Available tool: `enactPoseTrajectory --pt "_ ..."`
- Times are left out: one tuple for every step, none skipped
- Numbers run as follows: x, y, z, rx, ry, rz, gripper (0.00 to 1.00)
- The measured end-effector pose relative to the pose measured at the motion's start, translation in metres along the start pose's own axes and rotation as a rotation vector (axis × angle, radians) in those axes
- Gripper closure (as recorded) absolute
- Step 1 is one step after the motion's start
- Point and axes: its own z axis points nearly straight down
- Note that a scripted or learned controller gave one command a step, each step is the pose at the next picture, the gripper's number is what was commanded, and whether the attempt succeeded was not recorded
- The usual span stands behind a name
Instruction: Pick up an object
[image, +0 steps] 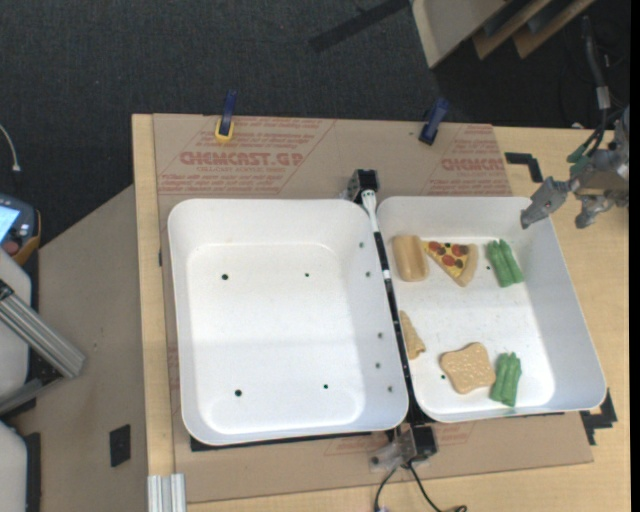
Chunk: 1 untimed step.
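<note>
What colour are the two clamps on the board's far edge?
One clamp is blue with a yellow tip; the other clamp is blue, as the camera view shows.

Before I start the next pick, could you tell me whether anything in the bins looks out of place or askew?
One thing: a small tan piece lies jammed against the right bin's left wall, by the divider. The bread roll, pizza slice, toast and both green pieces lie flat inside. Nothing looks spilled.

Red print reading "CHEMCAST G.P" (243, 157) stood on the brown cardboard sheet (300, 140), just behind the left bin (190, 300). A second red "CHEMCAST" print (470, 162) lay behind the right bin (560, 300); its smaller lines were unreadable.
</note>
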Motion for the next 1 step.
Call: enactPoseTrajectory --pt "0.0173 0.0462 -0.1273 -0.019 -0.006 -0.005 0.0"
